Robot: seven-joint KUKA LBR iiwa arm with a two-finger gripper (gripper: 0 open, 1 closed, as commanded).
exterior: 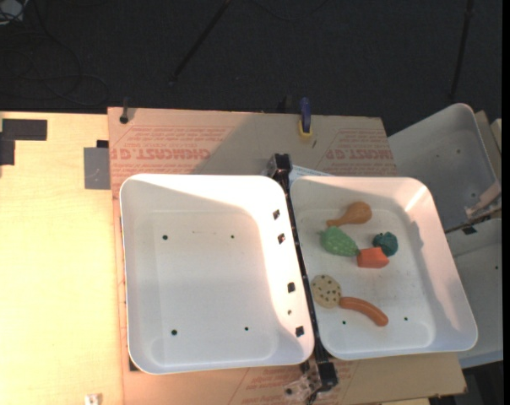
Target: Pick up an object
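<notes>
Objects for picking all lie in the right bin [411,289]; whether the gripper is wide or narrow cannot be told. A tan drumstick [350,216] lies toward the far side, with a green toy [339,243] just below it. A teal piece [386,243] touches a red-orange block [372,258]. Nearer the front, a tan dotted disc [327,290] sits beside an orange sausage [365,310]. The left bin [204,277] adjoins it, both resting on cardboard [196,146] held by a blue clamp [305,116].
</notes>
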